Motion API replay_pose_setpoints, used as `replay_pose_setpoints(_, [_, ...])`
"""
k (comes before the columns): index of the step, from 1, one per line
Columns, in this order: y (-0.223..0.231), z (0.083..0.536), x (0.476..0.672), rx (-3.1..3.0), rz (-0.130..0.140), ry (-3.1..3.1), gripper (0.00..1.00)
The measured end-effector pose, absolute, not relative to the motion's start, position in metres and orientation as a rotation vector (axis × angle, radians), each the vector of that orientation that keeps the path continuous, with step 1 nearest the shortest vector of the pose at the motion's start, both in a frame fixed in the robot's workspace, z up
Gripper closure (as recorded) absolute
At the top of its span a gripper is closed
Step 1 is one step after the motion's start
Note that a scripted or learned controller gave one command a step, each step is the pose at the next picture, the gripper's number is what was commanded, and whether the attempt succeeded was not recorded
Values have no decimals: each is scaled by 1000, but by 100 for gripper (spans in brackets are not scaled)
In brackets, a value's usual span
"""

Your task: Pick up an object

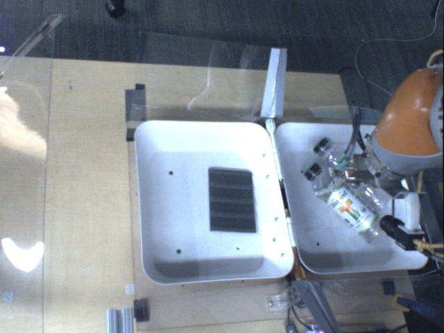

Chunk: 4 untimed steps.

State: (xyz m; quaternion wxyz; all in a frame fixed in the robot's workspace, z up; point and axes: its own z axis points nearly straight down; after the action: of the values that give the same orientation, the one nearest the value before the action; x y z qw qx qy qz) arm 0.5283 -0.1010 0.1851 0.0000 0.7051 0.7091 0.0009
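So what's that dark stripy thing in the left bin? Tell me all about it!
The dark ribbed pad is a flat rectangle, dark grey to black, crossed by about four raised bands. It looks like rubber or plastic. It lies flat near the middle of the left bin, slightly right of centre, long side running up and down the view. Nothing else touches it.

At frame right the grey arm with its orange band (415, 120) reached over the right white bin (312, 252), its gripper (350, 174) low among clear bottles, just above a labelled one (352, 211) lying tilted, while the left bin (159, 186) held a dark ribbed rectangle (232, 199) at centre.
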Motion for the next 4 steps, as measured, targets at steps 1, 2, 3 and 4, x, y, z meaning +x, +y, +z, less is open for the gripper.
replay_pose_setpoints(1, [-140, 114, 570, 2134, 7, 2299, 0])
replay_pose_setpoints(2, [-197, 90, 670, 1901, 2, 2504, 0])
replay_pose_setpoints(3, [-162, 89, 569, 1733, 8, 2610, 0])
replay_pose_setpoints(4, [-132, 98, 561, 1518, -8, 2689, 0])
